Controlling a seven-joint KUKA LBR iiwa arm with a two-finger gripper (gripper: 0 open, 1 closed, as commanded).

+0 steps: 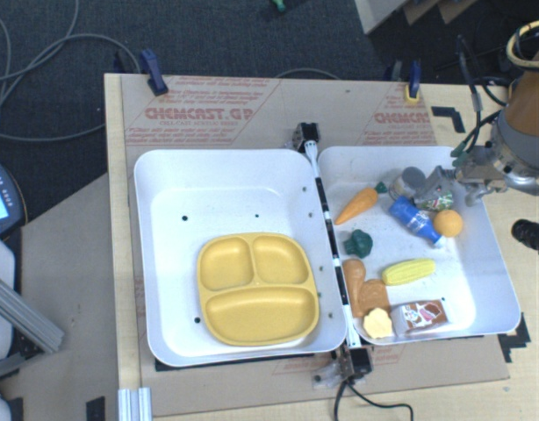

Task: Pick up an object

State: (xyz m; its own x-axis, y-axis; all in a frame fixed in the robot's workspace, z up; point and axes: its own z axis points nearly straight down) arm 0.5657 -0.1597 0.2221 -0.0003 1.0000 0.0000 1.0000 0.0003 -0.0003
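My gripper (434, 189) hangs over the back of the right bin (489, 274), coming in from the right edge. Just below it lie a blue bottle (414, 219) and a small orange ball (448, 224). An orange carrot (357, 204) lies to its left near the bin divider. Further forward are a dark green piece (359, 242), a yellow corn cob (408, 272), a brown drumstick-like piece (362, 292), a pale yellow chunk (377, 323) and a red and white packet (423, 316). I see nothing held in the gripper.
The left bin (164, 191) holds a yellow divided plate (256, 288) in its front half. Blue clamps (152, 67) hold the cardboard base at the back. Cables run along the right side near the arm (520, 121).
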